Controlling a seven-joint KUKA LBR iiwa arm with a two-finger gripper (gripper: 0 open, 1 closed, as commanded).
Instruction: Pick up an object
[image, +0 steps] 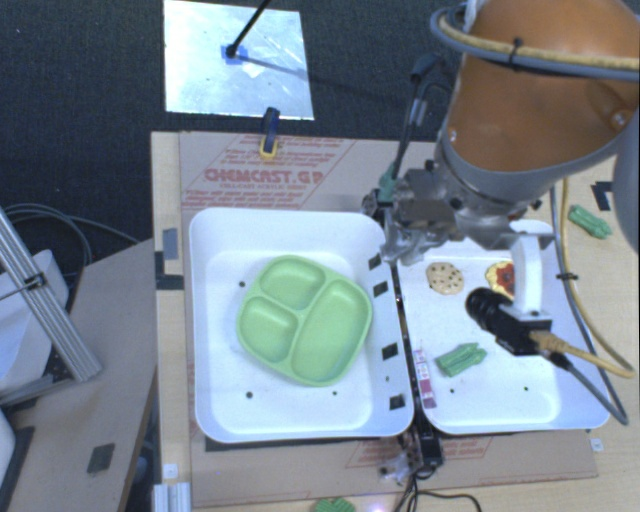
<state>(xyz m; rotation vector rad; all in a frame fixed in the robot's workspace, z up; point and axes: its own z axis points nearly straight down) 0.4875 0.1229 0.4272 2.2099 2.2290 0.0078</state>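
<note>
In the right bin (500, 400) lie a round tan cookie (444, 277), a red and yellow pizza-like piece (499, 277) and a green ridged toy (460, 358). A light green divided plate (305, 320) sits tilted in the left bin (215, 300). My gripper (395, 245) hangs over the strip between the two bins, near their far edge, just left of the cookie. The big orange and grey arm (530, 100) covers the far right part of the right bin. No object shows between the fingers.
A black cylinder (498, 318) with a yellow cable and a white bracket (527, 275) hang over the right bin. A green piece (590, 222) lies outside it at the right. A clamp (270, 135) and a metal sheet (238, 60) lie beyond the bins.
</note>
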